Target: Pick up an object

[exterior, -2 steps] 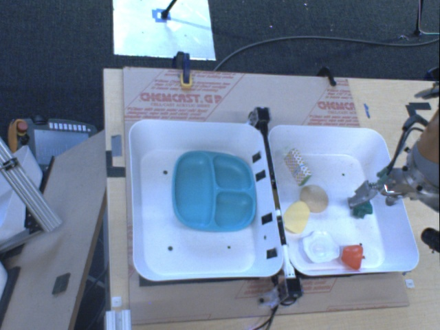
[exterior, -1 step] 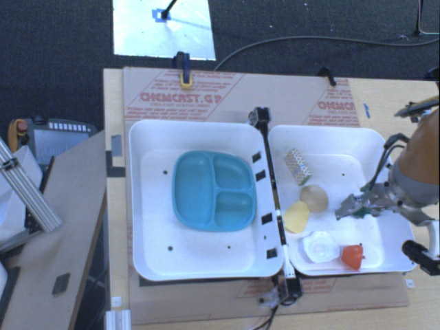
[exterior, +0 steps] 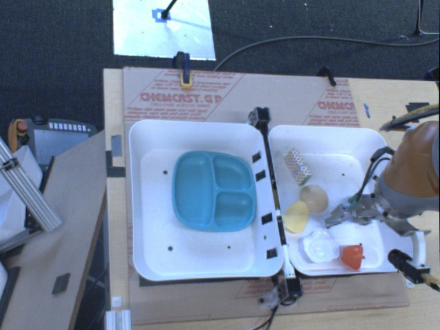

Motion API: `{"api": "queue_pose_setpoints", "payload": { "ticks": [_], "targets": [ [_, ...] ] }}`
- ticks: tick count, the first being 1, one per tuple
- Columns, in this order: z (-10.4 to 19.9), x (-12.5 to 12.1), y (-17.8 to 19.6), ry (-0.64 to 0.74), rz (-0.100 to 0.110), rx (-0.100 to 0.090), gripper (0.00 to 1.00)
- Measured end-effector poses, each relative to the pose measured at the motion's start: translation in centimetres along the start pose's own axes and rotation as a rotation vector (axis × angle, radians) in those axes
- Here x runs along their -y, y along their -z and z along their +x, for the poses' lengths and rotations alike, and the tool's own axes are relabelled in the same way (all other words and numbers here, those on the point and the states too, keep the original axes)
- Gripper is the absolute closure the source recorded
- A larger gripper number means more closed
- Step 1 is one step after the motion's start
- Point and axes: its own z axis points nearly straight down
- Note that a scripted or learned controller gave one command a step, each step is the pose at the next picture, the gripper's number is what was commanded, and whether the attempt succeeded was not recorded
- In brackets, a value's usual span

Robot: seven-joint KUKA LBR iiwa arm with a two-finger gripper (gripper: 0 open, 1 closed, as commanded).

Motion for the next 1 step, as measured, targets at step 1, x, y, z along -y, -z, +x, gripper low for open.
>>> {"api": "queue_pose_setpoints", "payload": {
  "ticks": [1],
  "targets": [
    [-0.05, -0.13, 1.3, -0.001, -0.005, 0.002, 1.0]
  ]
}}
